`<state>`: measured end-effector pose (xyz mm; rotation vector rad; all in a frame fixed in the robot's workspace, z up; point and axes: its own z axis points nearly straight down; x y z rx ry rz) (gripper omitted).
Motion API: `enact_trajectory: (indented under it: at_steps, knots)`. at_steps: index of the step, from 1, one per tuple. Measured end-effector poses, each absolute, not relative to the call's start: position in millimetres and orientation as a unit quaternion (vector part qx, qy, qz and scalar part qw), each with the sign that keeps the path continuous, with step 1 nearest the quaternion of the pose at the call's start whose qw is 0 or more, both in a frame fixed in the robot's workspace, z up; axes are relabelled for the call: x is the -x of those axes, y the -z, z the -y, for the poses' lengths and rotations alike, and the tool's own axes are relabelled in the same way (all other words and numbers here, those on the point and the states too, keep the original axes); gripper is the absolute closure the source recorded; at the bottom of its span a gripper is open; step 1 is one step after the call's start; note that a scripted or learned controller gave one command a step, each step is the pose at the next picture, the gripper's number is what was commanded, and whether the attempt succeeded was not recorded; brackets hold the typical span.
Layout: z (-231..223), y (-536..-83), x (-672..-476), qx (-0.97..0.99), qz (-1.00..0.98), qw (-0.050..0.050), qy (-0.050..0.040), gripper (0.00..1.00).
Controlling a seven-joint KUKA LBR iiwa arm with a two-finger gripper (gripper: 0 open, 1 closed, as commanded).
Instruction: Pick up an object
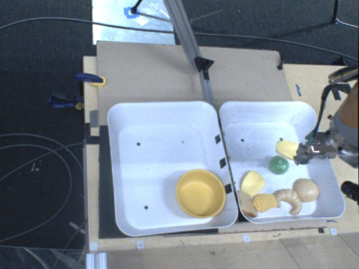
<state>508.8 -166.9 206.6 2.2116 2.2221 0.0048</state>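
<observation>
Two shallow white plastic bins with rounded corners sit side by side on a tan board; landmark is the right bin [263,112]. Left of it, the left bin [146,116] holds one smooth yellow bowl [201,193], round and glossy, near its front right corner, close to the shared wall.

Inside the right bin: a pale yellow oblong piece [286,148] toward its right side, matte, its right end meeting the gripper [303,154]. Just below that, a small green ball [278,164], shiny. Toward the bin's front: a pale yellow wedge-shaped piece [252,181], a bumpy orange-yellow corn-like piece [265,202] touching it, a curved tan piece [291,200] like a croissant or shrimp, and a rounded beige lump [306,189] touching the curved one. Exact identity of these toy items is hard to tell; they are small and soft-focus.

The arm comes in over the bin's right wall, grey with the orange band [349,114] cut off by the frame edge. The gripper is dark, low over the bin floor beside the pale oblong piece. Finger spread is blurred and too small; cannot tell how far open it is or whether it has anything between the fingers.

Behind the bin, a grey metal pole [185,32] slants up out of frame. Black cables lie on dark carpet beyond the left bin.
</observation>
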Motion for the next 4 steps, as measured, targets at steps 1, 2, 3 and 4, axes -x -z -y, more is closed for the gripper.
enact_trajectory:
  at_steps: [1, 2, 3, 4]
  knots:
    - [162, -252, -512.2, -0.705, -0.709, 0.003, -0.0017, 1.0]
    - [115, -259, -540.9, -0.703, -0.711, 0.002, -0.0021, 1.0]
    - [71, -244, -564.8, -0.704, -0.71, 0.001, -0.0011, 1.0]
    - [29, -240, -579.5, -0.704, -0.711, 0.001, -0.0013, 1.0]
